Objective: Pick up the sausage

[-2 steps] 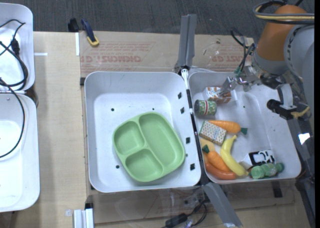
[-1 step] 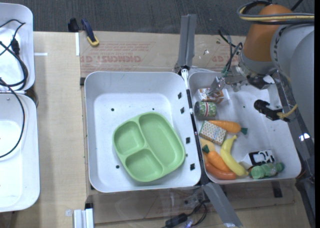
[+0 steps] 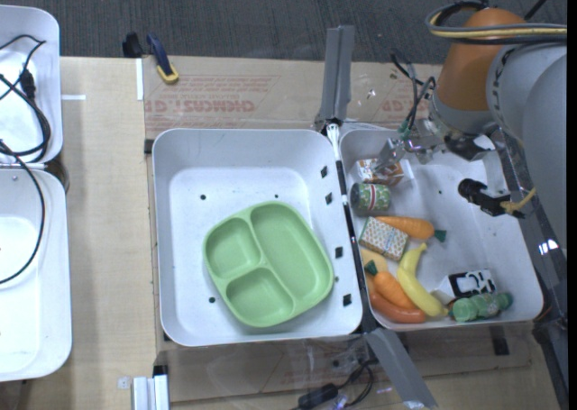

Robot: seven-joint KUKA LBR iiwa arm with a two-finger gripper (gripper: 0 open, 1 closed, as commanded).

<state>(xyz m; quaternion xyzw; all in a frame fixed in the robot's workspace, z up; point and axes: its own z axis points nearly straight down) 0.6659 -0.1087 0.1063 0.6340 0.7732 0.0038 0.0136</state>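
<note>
The sausage (image 3: 399, 314), a reddish-orange curved piece, lies along the front wall of the right bin (image 3: 514, 246), just under a yellow banana (image 3: 416, 280) and a short orange piece (image 3: 389, 287). My gripper (image 3: 399, 149) hangs at the bin's back left corner, far from the sausage. It is right above a small printed packet (image 3: 373, 171), and nothing shows held in it.
Also in the right bin are a green can (image 3: 370, 197), a carrot (image 3: 407, 227), a speckled cracker block (image 3: 384, 238), a black-and-white item (image 3: 471, 283) and a green bunch (image 3: 480, 306). The left bin (image 3: 180, 219) holds a green divided plate (image 3: 267, 263).
</note>
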